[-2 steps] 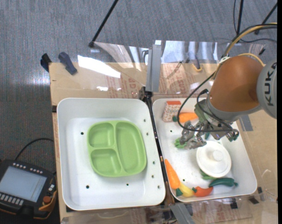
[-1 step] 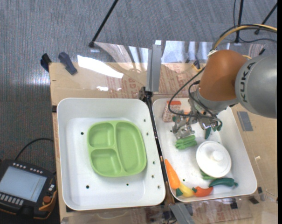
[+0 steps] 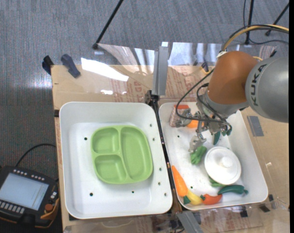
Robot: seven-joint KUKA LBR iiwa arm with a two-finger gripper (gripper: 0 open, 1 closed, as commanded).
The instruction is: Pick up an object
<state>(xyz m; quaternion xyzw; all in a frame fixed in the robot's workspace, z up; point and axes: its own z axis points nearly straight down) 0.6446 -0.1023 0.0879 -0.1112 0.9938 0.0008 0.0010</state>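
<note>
camera view: gripper (image 3: 199, 141) low in right bin (image 3: 251, 149), just above green veg (image 3: 198, 155). approach step, imo. fingers' state — can't tell. next: close on veg, lift straight up.

Glossy green plastic tray (image 3: 121, 155)

Grey ribbed carpet (image 3: 49, 18) fills the upper frame and left side. Thin black stand legs (image 3: 110, 16) slant across it at top centre. The brown desk (image 3: 112, 84) shows bright glare. A handheld control screen (image 3: 23, 193) lies lower left.
</note>
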